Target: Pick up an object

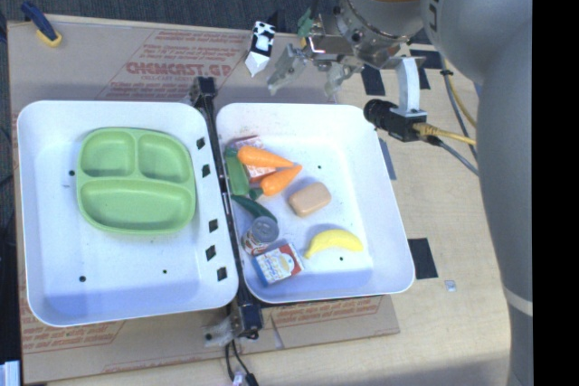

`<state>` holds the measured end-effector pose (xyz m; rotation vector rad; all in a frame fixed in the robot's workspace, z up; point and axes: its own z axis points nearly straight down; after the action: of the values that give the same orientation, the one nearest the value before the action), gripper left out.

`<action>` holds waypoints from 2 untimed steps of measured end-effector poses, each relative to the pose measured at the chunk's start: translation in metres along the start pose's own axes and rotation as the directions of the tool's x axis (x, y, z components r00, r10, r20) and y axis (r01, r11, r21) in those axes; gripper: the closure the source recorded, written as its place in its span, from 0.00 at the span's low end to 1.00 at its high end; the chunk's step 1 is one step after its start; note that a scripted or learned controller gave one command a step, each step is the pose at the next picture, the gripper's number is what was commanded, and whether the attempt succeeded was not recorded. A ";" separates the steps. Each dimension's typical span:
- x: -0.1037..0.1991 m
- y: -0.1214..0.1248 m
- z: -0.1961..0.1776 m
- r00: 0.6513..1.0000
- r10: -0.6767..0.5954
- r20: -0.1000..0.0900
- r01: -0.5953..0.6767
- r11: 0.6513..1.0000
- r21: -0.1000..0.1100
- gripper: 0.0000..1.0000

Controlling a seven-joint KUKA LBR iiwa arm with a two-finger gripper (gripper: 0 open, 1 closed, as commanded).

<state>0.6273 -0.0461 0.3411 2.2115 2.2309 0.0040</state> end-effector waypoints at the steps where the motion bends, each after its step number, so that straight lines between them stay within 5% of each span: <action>1: -0.002 0.029 0.024 1.000 0.000 0.003 0.000 1.000 0.003 0.00; 2: -0.041 0.029 0.003 1.000 0.005 0.002 -0.005 1.000 0.002 0.00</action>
<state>0.6566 -0.0864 0.3381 2.2166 2.2259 -0.0003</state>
